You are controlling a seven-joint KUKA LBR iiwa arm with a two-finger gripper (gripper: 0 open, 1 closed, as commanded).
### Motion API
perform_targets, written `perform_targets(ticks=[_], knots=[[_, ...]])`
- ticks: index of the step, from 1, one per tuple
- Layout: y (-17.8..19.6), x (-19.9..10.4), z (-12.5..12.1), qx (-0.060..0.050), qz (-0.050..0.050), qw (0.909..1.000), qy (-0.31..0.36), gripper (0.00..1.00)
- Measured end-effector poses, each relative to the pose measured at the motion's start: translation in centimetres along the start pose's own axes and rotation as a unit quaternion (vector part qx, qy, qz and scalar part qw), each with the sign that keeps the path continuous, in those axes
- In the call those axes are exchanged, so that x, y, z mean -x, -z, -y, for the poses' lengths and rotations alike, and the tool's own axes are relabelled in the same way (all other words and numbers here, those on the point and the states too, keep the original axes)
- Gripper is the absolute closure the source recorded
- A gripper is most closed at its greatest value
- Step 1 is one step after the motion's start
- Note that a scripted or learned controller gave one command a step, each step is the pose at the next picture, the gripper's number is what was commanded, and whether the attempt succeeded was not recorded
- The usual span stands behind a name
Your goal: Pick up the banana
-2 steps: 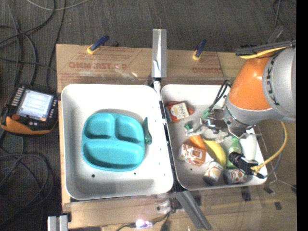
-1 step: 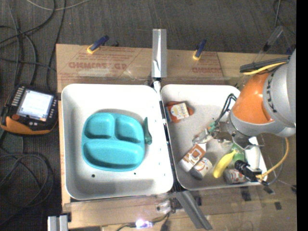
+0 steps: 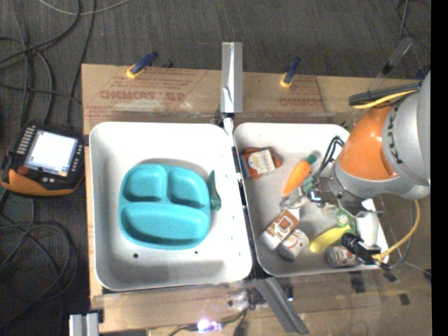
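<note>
The banana (image 3: 323, 240) lies yellow and short near the front of the right bin (image 3: 260, 257), between a small can (image 3: 295, 243) and a darker can (image 3: 341, 256). My gripper (image 3: 306, 195) hangs over the middle of that bin, just below an orange carrot (image 3: 297, 176) and up-left of the banana. It is apart from the banana. The arm's orange band (image 3: 367, 151) and grey body cover the bin's right side.
A brown-and-white carton (image 3: 281, 227) lies left of the banana, and a red-brown packet (image 3: 260, 162) lies at the bin's back left. A green item (image 3: 342, 220) and a white item (image 3: 367, 227) sit under the arm. The left bin (image 3: 105, 187) holds a teal divided plate (image 3: 166, 204) and a green piece (image 3: 213, 191).
</note>
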State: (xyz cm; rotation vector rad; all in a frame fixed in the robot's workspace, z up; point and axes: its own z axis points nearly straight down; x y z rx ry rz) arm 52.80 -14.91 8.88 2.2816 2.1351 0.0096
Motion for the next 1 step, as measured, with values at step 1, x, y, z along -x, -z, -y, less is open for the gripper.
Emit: perform_targets(ticks=[1], knots=[[2.38,3.71,3.78,-0.009,-0.012,0.9973,0.072,0.0]])
